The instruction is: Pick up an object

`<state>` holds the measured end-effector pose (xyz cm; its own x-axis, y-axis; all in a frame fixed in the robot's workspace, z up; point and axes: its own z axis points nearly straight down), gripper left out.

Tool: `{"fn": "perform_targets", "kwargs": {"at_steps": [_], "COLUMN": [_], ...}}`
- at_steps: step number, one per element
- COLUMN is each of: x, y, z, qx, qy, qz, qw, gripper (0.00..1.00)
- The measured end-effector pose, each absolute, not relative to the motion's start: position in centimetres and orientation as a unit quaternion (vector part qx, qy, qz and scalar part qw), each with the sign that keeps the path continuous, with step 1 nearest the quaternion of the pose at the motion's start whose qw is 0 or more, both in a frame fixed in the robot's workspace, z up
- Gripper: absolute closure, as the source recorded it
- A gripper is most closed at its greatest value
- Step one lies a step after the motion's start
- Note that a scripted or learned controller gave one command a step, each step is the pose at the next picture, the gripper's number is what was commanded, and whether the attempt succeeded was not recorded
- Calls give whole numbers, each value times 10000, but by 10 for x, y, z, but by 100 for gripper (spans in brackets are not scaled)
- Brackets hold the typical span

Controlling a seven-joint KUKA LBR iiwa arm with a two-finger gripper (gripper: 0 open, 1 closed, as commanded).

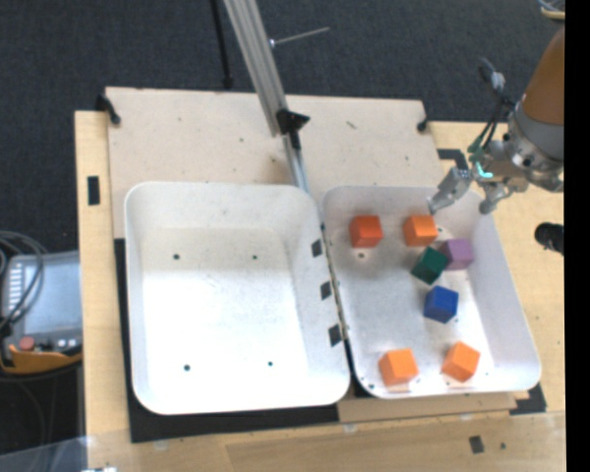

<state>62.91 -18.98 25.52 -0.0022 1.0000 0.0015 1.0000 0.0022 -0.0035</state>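
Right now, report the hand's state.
Hand: open, holding nothing, above the right white bin near the orange cube.

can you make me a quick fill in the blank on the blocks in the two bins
1. All the blocks lie in the ____ bin as this view shows it.
2. The number of orange blocks is ____.
3. The purple block touches the ____ block on the side nearer the left bin.
4. The gripper hovers nearest the far edge of the right bin, its fingers ____.

Missing words: right; four; green; open
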Motion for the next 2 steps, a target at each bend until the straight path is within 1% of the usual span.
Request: {"fn": "perform_targets", "kwargs": {"at_steps": [1,2], "x": [630,630], "y": [-190,-192], "z": [258,195], "qx": [-7056,-7071], "qy": [-7086,-7071], "qz": [7,25], "qw": [-8,7], "gripper": [0,0]}}
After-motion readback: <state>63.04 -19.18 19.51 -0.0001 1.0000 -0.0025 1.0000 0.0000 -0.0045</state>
